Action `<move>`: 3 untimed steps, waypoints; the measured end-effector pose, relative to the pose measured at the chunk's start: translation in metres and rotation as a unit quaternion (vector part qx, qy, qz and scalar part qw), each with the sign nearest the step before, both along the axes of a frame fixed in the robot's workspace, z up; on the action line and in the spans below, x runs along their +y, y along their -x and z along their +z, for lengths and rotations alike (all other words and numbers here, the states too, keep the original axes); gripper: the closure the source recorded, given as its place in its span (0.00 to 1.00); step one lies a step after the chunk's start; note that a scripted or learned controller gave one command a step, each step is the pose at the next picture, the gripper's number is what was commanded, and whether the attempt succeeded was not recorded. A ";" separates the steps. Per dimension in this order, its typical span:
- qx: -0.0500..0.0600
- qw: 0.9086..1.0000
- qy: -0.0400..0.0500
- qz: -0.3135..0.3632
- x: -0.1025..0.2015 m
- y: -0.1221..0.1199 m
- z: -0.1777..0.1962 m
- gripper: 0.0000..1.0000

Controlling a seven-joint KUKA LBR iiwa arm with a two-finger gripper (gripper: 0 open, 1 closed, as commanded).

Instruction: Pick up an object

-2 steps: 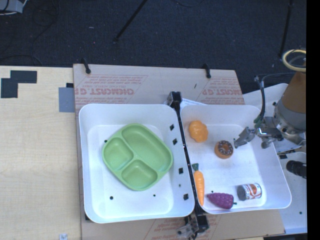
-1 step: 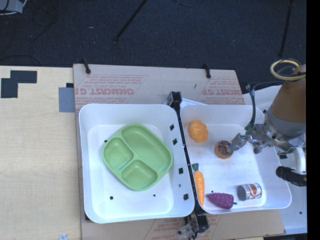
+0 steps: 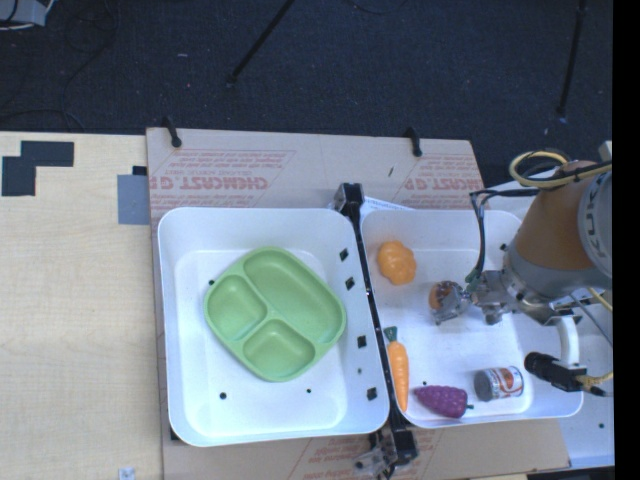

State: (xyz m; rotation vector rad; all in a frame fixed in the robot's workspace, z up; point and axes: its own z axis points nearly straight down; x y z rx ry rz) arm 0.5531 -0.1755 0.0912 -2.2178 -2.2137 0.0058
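The two-finger metal gripper [image 3: 452, 301] sits low in the right white bin [image 3: 440, 230], apparently closed around a small orange-and-grey object [image 3: 443, 294] (grasp looks shallow), so lifting could shake it loose.

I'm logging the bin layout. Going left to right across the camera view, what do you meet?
Green divided plate → carrot → purple fruit → small can.
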 end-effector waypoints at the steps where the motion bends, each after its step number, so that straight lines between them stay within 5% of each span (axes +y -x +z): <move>1: -0.001 1.000 0.001 -0.002 -0.002 -0.001 0.014 1.00; 3: -0.005 1.000 0.002 0.002 -0.002 0.002 0.099 1.00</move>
